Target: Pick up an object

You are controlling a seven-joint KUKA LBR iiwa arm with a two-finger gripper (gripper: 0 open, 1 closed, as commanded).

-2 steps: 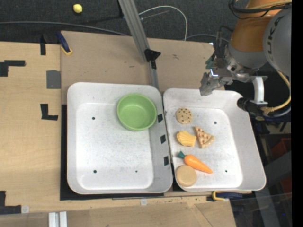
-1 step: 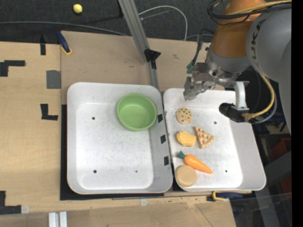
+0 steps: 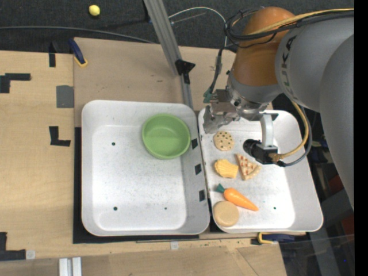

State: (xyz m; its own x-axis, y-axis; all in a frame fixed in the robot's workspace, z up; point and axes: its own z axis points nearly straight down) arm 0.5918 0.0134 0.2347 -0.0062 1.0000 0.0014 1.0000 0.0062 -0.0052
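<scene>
I should drop straight onto the cookie, the nearest piece in the right bin, and close across its round edge without nudging the yellow pastry or pizza slice just below. My tool hovers just above the cookie near the bin's upper left corner; I cannot tell its spread, and nothing shows pinched in it.

Off-bin clutter on your bench
You have a small yellow ball on the dark floor and black tape marks on the bench top.
</scene>
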